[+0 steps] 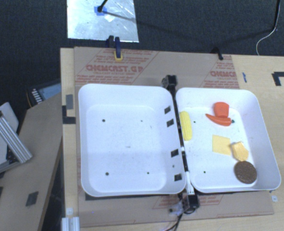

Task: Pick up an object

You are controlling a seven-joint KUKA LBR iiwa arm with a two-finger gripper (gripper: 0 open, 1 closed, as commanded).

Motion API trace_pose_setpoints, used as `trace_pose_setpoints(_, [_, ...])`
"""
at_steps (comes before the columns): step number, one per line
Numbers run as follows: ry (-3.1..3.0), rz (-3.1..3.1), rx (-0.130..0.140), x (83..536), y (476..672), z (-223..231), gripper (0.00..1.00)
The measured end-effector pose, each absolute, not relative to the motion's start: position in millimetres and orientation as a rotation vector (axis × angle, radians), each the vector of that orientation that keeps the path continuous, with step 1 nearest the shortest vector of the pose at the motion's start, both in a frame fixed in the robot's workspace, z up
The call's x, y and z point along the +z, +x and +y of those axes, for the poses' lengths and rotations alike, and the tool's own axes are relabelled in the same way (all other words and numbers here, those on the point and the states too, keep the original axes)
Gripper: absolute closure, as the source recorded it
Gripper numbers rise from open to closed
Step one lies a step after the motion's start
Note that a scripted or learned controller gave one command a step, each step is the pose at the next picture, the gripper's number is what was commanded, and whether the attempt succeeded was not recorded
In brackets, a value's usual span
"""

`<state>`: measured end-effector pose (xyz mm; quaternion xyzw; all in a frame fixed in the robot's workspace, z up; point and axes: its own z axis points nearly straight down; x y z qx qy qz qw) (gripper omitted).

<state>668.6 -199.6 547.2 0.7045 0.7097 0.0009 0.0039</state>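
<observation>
The right bin holds several small objects. A yellow corn cob lies along its left wall. An orange piece sits near the far side, with a pale yellow flat slice below it. Beside that slice is a small yellow chunk, and a brown round cookie rests near the front right corner.
The left bin stands beside the right one, joined by a black clip strip. Both rest on a brown board. A shiny metal sheet lies beyond the bench, and a metal rail sits at the left.
</observation>
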Motion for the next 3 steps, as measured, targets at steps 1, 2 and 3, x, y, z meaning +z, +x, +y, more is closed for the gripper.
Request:
trace_pose_setpoints(1, [2.218, 2.220, -0.001, 535.0, 668.4, -206.6, 0.00])
trace_pose_setpoints(2, [2.215, 2.223, 0.001, 535.5, 668.5, -205.9, 0.00])
trace_pose_setpoints(3, [2.216, 2.222, 0.001, 535.4, 668.3, -205.0, 0.00])
